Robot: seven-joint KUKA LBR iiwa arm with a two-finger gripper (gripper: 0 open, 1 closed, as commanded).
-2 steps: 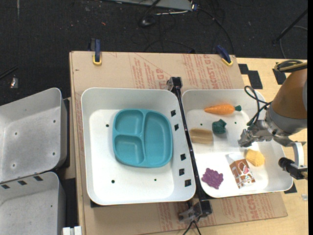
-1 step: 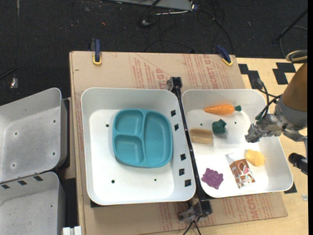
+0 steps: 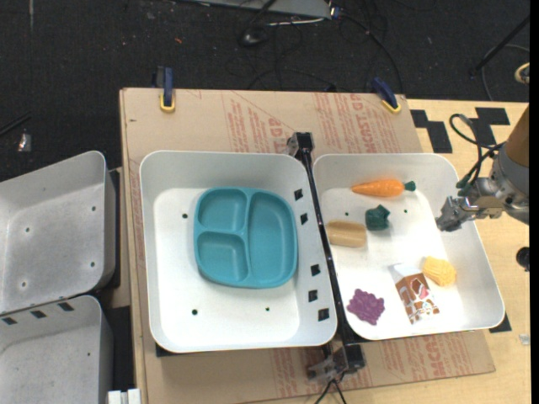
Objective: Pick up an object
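On the bench stand two white bins side by side. Inside the left bin lies a teal plate with three compartments. Inside the right bin lie six small things, all apart from each other: a carrot near the far wall, a dark green piece just below it, a tan block close to the wall between the bins, a yellow corn on the right side, a brown and white carton just beside the corn, and purple grapes near the front wall. The gripper hangs over the right rim of the right bin, above the corn and to the right of the carrot. It touches none of the things. Whether it is open or closed, I cannot tell.
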